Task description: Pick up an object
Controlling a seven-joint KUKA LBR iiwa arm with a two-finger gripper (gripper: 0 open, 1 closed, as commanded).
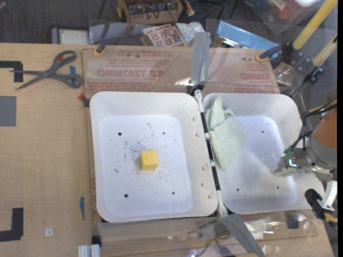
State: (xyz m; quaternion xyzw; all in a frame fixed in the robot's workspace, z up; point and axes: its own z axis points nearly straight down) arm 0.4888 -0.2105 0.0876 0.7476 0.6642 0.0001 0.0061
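Closest to you, the claw [284, 165] is hanging low at the right bin's [257, 199] right edge; you cannot tell how it is set. Both candidates are lying apart: yellow block [149, 160] mid left bin [107, 106], pale cloth [224, 135] slumping against the divider.

The tan bench [43, 159] bears two white bins side by side at centre — the left bin [102, 159] and the right bin [289, 108] — with scissors [53, 73] lying toward ten o'clock.
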